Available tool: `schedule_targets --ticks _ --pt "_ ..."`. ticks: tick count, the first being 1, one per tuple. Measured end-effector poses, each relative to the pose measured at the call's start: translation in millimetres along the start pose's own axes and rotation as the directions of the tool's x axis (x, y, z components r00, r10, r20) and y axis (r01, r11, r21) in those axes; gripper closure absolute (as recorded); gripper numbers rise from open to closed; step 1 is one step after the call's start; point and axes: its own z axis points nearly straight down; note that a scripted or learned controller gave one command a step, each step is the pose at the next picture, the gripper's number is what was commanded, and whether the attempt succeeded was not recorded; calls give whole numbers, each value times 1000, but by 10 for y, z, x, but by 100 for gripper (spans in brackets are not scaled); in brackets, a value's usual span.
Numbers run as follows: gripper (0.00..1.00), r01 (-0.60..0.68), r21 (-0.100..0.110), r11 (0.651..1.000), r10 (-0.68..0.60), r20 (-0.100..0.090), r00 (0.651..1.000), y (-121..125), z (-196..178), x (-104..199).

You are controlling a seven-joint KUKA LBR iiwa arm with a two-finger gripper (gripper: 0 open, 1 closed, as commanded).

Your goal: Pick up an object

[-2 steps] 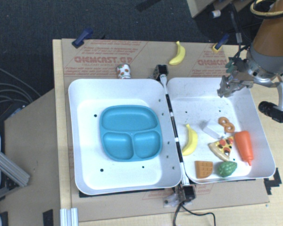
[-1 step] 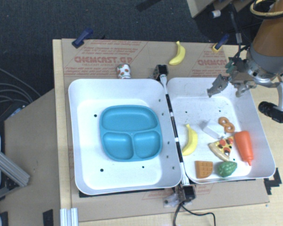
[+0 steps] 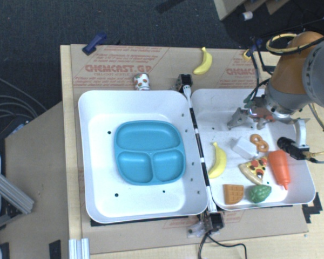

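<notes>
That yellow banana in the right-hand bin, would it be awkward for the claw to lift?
Probably a bit. The banana looks smooth and glossy, so it may slip. Its curved shape suggests it could pivot or rock if nudged. It looks like a rigid toy, so likely light and not floppy.

Arm (image 3: 308, 63): one unit, smooth rounded housing. Grey shell on the outer link; broad orange band (image 3: 291, 72) on the segment above the wrist. Below the band, a grey wrist collar (image 3: 281, 101) with a darker ring at its lower edge.

Cabling: thin dark cables run along the orange segment; a yellow cable loop (image 3: 281, 39) sits near its top.

Gripper (image 3: 252, 118): grey metal, angular parts with small red and dark details at the base. Markings and screws too small to read.
</notes>
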Motion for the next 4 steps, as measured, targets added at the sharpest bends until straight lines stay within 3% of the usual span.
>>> schedule_targets --ticks 1,2,3,4 --pt "0 2 -7 1000 -2 2 1000 343 153 -238" --pt "100 3 -10 1000 -3 4 1000 353 44 -233" --pt "0 4 -9 1000 -3 4 1000 352 47 -232" --pt "0 2 -7 1000 -2 3 1000 486 149 -424"
